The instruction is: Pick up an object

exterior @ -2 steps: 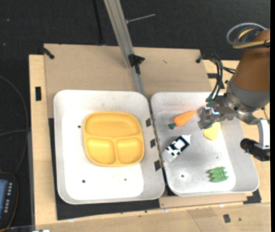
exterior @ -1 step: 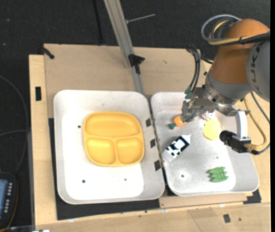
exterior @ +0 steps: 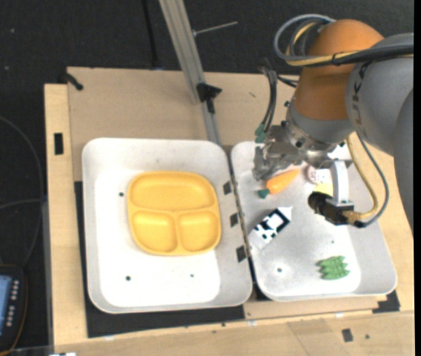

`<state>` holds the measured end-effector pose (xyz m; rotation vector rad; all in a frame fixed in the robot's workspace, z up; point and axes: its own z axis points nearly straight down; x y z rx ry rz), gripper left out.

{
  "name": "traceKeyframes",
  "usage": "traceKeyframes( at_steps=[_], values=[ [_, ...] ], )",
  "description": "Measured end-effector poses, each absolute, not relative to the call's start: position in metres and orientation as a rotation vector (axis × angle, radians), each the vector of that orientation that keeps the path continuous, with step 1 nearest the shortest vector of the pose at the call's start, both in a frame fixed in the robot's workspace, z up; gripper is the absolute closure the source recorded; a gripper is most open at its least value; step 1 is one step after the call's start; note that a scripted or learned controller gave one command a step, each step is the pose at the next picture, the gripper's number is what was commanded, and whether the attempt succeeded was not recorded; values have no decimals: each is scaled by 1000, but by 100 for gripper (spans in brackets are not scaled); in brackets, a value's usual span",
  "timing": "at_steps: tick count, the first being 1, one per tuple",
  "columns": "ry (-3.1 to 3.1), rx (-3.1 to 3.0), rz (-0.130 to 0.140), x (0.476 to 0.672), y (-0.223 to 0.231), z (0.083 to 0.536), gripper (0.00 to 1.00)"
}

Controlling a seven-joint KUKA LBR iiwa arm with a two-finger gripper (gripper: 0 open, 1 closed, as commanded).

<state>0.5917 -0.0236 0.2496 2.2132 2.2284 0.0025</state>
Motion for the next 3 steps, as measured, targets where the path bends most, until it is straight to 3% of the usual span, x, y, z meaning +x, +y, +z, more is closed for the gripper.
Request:
traceKeyframes(
  at_steps=[2,3],
  values=[
    [2229,2214,1,601,86,240,100],
    [2224,2217,-1,601,83,241,0]
  ],
)
